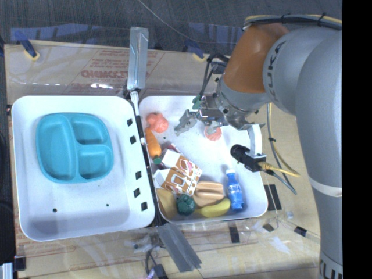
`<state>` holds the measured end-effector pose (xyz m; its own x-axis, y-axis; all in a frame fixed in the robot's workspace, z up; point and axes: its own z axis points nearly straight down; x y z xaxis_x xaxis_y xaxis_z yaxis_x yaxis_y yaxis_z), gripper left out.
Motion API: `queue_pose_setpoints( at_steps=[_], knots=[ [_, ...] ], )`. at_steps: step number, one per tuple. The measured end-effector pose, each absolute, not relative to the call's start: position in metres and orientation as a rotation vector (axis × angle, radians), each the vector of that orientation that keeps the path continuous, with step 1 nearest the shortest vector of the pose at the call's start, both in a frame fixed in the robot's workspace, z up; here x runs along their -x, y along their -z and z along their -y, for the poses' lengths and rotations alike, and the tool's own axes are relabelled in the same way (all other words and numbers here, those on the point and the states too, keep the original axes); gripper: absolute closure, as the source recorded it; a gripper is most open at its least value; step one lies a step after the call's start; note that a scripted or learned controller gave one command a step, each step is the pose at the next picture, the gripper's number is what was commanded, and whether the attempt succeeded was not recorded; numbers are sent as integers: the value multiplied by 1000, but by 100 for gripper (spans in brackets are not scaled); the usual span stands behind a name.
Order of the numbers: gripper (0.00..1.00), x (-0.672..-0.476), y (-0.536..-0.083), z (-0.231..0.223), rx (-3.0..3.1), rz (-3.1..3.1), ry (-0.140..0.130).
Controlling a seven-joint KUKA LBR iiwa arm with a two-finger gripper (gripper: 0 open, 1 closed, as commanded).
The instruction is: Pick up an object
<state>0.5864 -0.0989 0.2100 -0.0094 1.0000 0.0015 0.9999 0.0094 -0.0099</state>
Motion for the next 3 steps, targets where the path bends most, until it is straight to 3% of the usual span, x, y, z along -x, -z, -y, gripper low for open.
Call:
queue_pose_setpoints(
  at_steps=[1, 2, 3],
  knots=[
    [0, -549, -96, 104, 2203, 2239, 1],
    [0, -521, -96, 115, 1872, 2535, 13],
    [0, -556, -95, 97, 1896, 2510, 5]
  ],
)
